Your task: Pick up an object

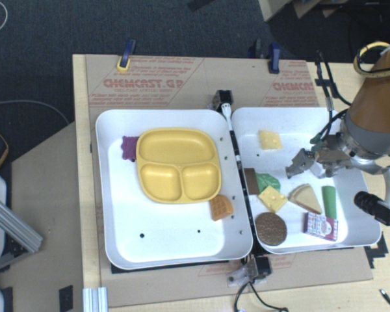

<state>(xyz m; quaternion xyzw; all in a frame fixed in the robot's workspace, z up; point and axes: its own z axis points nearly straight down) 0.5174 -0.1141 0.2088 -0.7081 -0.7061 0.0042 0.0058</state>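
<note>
The tan wedge [305, 198] lies flat in the right bin [283, 119], its long axis running left-right, its point toward upper left. The gripper [298, 166] hovers just above-left of it, fingers spread, holding nothing. A green stick [329, 201], yellow cheese piece [272, 199], brown cookie [271, 228] and red packet [320, 226] crowd around.

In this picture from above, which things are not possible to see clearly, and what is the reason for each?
- Purple object in the left bin, camera view: the yellow divided tray covers most of it, so its kind is unknown.
- End effector over the right bin: dark and small, finger state unclear.
- Print on the pink packet: too small to read.
- Arm: cut off by the right edge.
</note>
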